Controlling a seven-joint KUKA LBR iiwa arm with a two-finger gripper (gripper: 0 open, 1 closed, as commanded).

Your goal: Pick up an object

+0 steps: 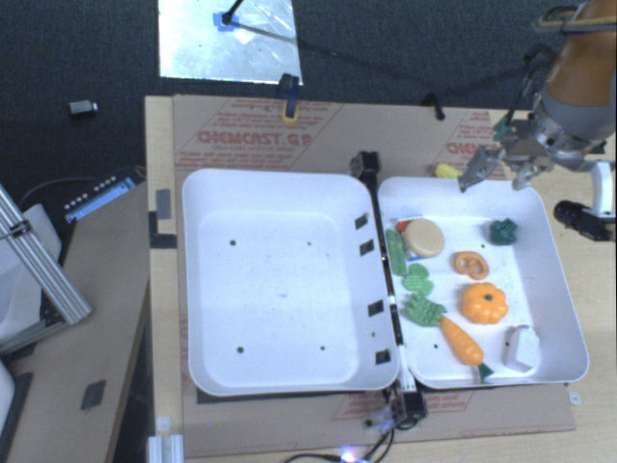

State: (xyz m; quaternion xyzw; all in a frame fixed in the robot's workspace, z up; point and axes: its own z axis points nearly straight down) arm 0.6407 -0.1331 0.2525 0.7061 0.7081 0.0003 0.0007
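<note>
The end effector (501, 169) hangs open and holds nothing above the far edge of the right bin (564, 287), where a pumpkin (484, 303), carrot (462, 341) and pretzel (470, 264) lie.

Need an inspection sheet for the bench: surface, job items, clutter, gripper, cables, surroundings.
Surface: two white bins side by side on a printed cardboard sheet; left bin holds no objects.
Job's things: in the right bin, toy pumpkin, carrot, pretzel, round bun, dark green piece, green leafy pieces, white object.
Clutter: yellow item on the cardboard behind the right bin.
Grippers: gripper above the right bin's far edge, nothing between its fingers.
Cables: dark cable across the floor.
Surroundings: dark carpet, shiny metal sheet, aluminium frame at left.
</note>
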